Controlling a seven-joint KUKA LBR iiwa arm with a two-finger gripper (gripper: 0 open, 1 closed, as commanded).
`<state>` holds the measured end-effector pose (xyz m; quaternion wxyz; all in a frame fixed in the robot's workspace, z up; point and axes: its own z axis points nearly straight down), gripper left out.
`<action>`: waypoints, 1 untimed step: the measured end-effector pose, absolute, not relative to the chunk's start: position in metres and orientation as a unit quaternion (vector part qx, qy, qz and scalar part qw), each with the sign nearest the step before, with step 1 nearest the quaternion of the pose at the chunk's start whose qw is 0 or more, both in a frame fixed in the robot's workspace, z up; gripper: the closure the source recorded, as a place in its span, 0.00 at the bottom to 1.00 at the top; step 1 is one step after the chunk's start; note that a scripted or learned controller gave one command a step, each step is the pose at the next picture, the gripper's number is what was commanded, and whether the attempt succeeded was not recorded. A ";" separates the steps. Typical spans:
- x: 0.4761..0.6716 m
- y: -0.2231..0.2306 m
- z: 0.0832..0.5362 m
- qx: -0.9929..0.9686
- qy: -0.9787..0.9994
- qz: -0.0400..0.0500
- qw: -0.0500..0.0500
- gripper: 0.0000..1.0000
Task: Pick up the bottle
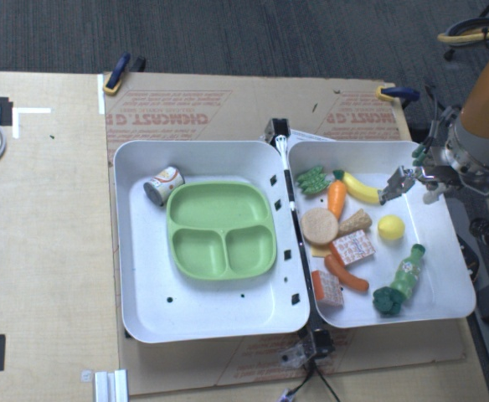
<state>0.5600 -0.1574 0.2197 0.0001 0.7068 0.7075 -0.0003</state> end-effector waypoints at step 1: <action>0.560 -0.158 0.229 0.707 0.708 -0.001 0.001 1.00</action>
